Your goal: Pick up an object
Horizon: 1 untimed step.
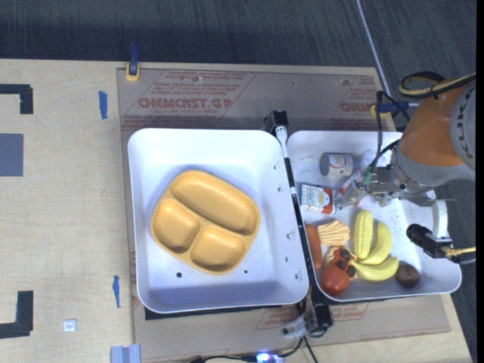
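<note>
Tan divided tray (204, 221) in left bin (144, 153); blue tape (103, 104) on bench (60, 203)

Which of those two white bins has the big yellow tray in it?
The left bin. A yellow three-compartment tray sits in its middle, while the right bin holds small items such as bananas and corn.

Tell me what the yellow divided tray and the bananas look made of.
Divided tray: likely molded plastic, smooth with a soft sheen and rounded compartments. Bananas: probably plastic toy fruit, given the uniform glossy yellow, though real fruit cannot be excluded.
</note>
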Each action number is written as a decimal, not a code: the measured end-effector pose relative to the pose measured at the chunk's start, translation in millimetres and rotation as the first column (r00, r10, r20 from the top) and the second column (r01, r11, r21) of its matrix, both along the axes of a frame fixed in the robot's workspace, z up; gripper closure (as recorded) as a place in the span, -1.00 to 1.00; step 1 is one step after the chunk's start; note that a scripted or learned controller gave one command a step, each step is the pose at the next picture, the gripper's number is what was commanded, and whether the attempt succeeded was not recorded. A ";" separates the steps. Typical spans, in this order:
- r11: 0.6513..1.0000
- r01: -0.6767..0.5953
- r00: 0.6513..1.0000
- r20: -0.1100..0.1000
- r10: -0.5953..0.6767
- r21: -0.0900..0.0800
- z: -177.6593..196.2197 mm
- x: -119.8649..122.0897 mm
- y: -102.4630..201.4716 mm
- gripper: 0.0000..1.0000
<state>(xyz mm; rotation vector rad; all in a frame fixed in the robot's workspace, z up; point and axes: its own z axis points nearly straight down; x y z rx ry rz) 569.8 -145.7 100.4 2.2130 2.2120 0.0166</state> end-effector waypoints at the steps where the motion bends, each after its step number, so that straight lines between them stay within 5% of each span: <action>1: 1.000 0.000 1.000 -0.011 0.000 0.000 -14.0 -49.1 10.3 -1.00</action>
